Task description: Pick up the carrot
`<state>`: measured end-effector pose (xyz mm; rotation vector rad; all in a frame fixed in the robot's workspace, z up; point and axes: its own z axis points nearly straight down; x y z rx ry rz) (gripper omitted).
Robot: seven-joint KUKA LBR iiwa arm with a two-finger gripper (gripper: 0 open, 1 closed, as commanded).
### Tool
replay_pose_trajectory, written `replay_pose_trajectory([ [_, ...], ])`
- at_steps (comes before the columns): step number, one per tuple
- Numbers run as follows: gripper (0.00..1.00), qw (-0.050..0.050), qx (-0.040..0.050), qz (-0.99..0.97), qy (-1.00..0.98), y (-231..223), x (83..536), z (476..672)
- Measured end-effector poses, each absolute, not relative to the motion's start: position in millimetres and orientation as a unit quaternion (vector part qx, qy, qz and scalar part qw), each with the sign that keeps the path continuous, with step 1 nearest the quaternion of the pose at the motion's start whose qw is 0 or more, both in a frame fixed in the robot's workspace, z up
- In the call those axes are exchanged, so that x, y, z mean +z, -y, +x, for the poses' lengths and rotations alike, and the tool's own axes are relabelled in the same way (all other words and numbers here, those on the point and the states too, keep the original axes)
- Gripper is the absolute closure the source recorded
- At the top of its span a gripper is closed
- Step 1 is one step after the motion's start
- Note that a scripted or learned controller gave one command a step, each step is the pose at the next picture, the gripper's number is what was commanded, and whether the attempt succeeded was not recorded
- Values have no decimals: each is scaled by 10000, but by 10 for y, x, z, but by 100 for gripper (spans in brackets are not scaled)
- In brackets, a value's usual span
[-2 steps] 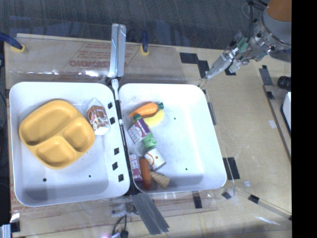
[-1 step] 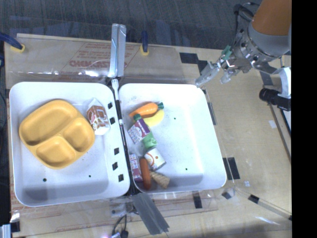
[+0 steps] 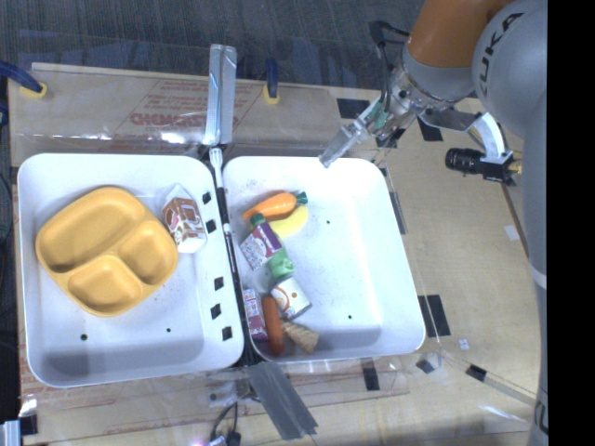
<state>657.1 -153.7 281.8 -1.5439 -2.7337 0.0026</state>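
The carrot (image 3: 272, 204) is orange with a green top pointing right. It lies in the right bin (image 3: 372, 277) near the far left corner, resting against a yellow fruit (image 3: 292, 222). My gripper (image 3: 333, 150) hangs over the far rim of the right bin, up and to the right of the carrot and apart from it. Nothing shows in the gripper.
Below the carrot, along the right bin's left wall, lie a purple packet (image 3: 260, 245), a green-capped can (image 3: 287, 288), a red sausage (image 3: 272, 321) and a brown piece (image 3: 303, 339). The left bin (image 3: 56, 351) holds a yellow divided plate (image 3: 104, 249) and a brown-and-white packet (image 3: 184, 222).
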Motion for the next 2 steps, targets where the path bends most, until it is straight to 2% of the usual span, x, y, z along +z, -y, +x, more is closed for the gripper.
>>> replay_pose_trajectory([
  [1, 0, 3, 4, -2373, 9714, 1029, 2114, 6570],
  [2, 0, -17, 6, -3090, 9511, 1106, 3243, 6340],
])
